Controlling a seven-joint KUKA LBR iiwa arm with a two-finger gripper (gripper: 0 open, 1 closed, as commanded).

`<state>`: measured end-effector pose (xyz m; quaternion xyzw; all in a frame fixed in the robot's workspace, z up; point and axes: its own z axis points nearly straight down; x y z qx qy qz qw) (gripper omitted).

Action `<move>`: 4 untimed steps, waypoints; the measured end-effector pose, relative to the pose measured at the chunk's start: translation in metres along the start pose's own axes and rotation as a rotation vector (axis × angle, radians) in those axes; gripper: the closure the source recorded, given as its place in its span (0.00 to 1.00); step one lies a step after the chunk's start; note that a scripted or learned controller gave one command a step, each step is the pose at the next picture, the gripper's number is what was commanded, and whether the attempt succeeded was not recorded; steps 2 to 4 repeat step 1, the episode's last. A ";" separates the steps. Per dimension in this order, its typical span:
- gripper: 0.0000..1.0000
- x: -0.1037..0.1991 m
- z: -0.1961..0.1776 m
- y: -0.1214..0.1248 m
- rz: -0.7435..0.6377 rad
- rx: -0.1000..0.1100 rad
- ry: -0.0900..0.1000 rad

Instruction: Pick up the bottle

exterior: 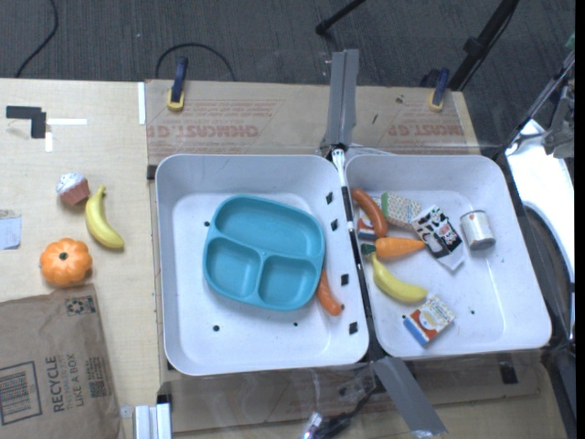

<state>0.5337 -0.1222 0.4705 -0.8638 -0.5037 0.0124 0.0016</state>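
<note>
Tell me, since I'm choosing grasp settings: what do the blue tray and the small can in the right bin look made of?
The blue tray looks like moulded plastic: uniform turquoise, soft sheen, rounded compartment walls. The small can appears metallic, with a silvery grey side and pale end, though it could be painted toy plastic; the view is too coarse to settle it.

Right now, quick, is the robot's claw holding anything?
Gripper: it cannot be told from this camera view. Nothing in the right bin looks lifted.
</note>
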 end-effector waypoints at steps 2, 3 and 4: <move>1.00 -0.012 0.113 0.054 0.337 -0.007 0.018; 1.00 -0.012 0.113 0.054 0.337 -0.007 0.018; 1.00 -0.012 0.113 0.054 0.337 -0.007 0.018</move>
